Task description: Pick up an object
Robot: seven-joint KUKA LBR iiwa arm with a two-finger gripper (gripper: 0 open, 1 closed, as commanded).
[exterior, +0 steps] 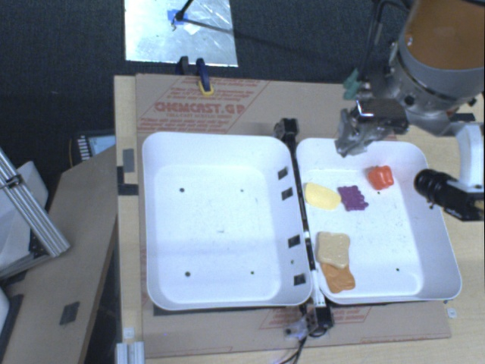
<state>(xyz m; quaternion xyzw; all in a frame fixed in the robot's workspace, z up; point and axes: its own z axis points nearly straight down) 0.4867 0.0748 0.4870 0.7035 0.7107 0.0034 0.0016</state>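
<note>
Four small toy foods lie in the right bin (436, 260), and the orange one (380, 177) at its two o'clock, just beside the pincer (350, 144) whose opening I cannot tell, looks light, stiff, slightly slick, best pinched across its middle.

Bright, even light; soft, slightly grainy picture.

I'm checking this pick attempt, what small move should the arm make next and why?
Probably lower the end effector and shift it toward the small orange block; it hangs above the right white bin's far edge, and that block looks nearest.
</note>
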